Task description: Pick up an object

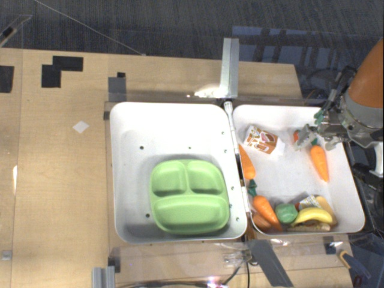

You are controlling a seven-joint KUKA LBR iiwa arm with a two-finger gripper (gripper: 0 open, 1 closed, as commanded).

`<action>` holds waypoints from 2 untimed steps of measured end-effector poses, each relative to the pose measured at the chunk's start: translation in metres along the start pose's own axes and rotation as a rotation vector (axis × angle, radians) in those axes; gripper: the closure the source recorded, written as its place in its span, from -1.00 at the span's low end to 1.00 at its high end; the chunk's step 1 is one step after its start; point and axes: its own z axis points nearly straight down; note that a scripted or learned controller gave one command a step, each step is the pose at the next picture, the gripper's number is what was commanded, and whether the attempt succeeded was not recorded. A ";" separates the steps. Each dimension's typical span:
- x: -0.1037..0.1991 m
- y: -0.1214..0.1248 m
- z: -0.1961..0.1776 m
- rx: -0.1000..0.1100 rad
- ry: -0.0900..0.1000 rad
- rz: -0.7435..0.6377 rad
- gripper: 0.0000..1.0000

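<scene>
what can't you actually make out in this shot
- Gripper, camera view: too small and blurred to tell its state, or whether it touches the carrot hanging below.
- Arm: cut off by the right edge.
- Toy pile in the right bin, near corner: items overlap under the banana.
- Snack packet: print too small to read.

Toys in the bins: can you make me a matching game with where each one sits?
Things:
1. green divided plate
2. banana
3. snack packet
4. carrot by the gripper

Places:
A. right bin, near corner
B. right bin, far part toward the left bin
C. left bin
D. right bin, arm's side

Pairs: 1-C, 2-A, 3-B, 4-D
</scene>
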 end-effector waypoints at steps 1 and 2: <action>-0.055 0.060 0.075 -0.001 -0.002 0.147 -1.00; -0.046 0.069 0.124 -0.006 -0.003 0.072 -1.00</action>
